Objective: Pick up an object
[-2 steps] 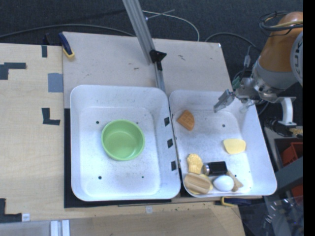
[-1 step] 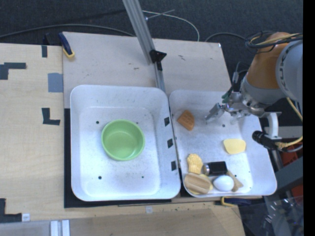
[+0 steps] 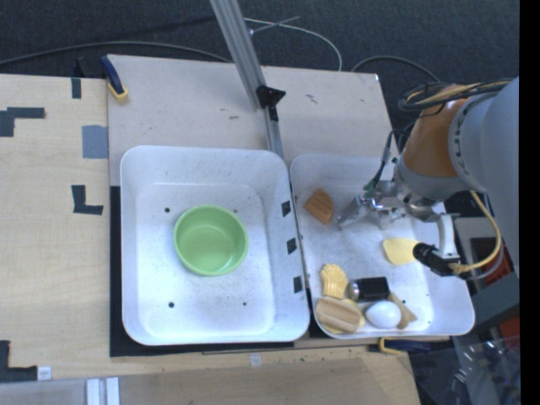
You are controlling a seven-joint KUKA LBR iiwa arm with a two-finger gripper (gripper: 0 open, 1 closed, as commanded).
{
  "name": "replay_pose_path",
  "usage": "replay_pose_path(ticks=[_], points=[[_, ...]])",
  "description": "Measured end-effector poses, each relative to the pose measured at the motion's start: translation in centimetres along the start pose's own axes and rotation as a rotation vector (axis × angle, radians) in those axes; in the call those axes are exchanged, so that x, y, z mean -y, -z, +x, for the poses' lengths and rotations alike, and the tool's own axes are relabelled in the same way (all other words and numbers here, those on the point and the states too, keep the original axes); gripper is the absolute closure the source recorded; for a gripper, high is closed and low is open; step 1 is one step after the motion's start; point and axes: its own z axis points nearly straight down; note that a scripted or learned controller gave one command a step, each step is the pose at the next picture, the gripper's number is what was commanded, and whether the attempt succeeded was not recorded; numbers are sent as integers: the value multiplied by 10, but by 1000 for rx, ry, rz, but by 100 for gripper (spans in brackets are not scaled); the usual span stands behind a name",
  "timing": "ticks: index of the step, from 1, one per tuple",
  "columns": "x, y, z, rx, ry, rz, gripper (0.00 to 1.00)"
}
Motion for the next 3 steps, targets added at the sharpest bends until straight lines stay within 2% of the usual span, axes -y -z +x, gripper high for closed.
replay_pose_path(ticks=[1, 2, 3], points=[[-2, 14, 0, 1, 1, -6, 100], [-4, 76, 5, 2, 0, -14, 100], [0, 121, 1, 2, -1, -12, 100]])
